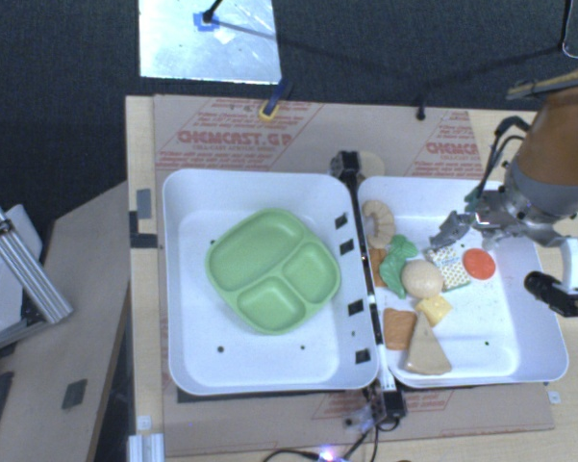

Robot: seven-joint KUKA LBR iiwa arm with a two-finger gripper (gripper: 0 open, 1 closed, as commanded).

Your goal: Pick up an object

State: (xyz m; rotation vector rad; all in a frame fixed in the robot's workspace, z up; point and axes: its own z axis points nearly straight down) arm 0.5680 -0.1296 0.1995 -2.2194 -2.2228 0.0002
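Over the right bin's (534,349) far right part, the grey arm (558,162) with its orange band reaches in from the right and angles its gripper (452,231) down toward the pile of toy food. Whether the claw is released or clenched cannot be told; the metal tip is small and blurred against the white floor, and nothing shows clearly between its ends. It hangs just above a checkered block (451,271), beside a red disc (479,263). Near the bin's left wall lie a ridged tan pastry (379,221), a green leafy piece (396,261), a pale egg-like ball (421,278), a yellow cube (434,309), an orange-brown slice (398,327) and a beige wedge (425,349). The left bin (188,354) holds a green divided plate (272,269) near its middle, its compartments bare.
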